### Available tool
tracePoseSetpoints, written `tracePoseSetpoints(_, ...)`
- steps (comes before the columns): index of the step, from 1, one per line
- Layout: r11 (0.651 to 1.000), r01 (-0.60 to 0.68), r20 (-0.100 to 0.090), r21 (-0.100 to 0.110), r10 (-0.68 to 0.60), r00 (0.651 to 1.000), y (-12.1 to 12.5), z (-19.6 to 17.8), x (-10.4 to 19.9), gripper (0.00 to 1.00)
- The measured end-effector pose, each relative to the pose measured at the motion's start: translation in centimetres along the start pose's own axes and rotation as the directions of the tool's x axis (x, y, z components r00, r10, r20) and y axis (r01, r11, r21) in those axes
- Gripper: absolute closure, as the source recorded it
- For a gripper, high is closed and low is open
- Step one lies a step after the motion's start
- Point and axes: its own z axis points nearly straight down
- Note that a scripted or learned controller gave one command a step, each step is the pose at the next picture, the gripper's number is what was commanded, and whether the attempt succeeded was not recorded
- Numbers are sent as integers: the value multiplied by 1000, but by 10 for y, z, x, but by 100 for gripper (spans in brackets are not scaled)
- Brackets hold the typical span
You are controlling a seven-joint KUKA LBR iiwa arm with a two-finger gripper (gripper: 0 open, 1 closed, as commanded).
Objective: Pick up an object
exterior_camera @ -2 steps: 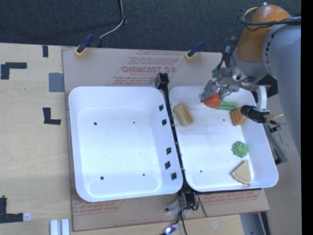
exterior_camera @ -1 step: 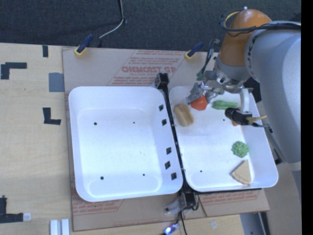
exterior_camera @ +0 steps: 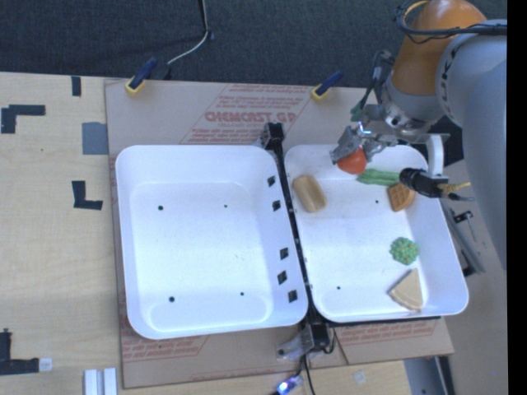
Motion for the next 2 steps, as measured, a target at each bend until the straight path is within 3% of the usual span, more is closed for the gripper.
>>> tracePoseSetpoints(1,1000,3,-1,7,-3,1000,-33,7,45,100)
tracePoseSetpoints(2,1000,1,0,2,-1,1000,-4,0,18,100)
